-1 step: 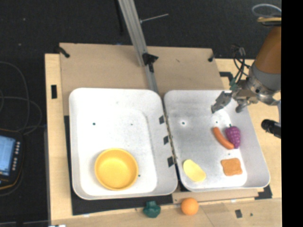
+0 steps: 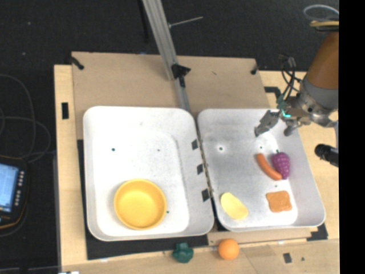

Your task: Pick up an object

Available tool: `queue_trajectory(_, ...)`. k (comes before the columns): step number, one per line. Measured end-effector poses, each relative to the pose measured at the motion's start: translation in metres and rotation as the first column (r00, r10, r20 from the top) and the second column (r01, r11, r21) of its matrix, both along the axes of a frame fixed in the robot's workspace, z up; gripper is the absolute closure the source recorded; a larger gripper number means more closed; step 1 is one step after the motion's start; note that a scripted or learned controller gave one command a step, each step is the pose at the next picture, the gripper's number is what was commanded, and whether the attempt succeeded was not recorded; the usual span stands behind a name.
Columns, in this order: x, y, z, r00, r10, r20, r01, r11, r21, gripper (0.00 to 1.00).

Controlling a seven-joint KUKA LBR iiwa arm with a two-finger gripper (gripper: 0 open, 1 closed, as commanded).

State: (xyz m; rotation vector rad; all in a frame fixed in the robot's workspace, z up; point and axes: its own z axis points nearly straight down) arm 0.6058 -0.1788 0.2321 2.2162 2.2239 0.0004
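Carrot [image 2: 267, 166] lies in right bin [image 2: 239, 130], touching purple grapes [image 2: 280, 164] on its right. Gripper [image 2: 276, 124] hovers just beyond them, w/ fingers apart, nothing btwn. Orange square [image 2: 279, 201] & yellow piece [image 2: 233, 205] sit nearer. Left bin [image 2: 137, 130] has yellow bowl [image 2: 140, 204]. Orange ball [image 2: 228, 249] & green item [image 2: 182, 253] rest on bench.

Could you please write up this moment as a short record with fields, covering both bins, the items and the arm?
left bin: holds a yellow bowl near its front
right bin: holds an orange carrot beside purple grapes, an orange-brown square piece and a pale yellow piece
outside the bins: orange ball and green item on the bench's front edge
hand: open, above the right bin's far right part, holding nothing
pick: not yet made
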Motion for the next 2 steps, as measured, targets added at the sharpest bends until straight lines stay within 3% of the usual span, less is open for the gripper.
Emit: queue_trajectory(2,0.007,-0.012,-0.102,1.000,-0.004,-0.005,0.004,1.000,-0.001,0.00)
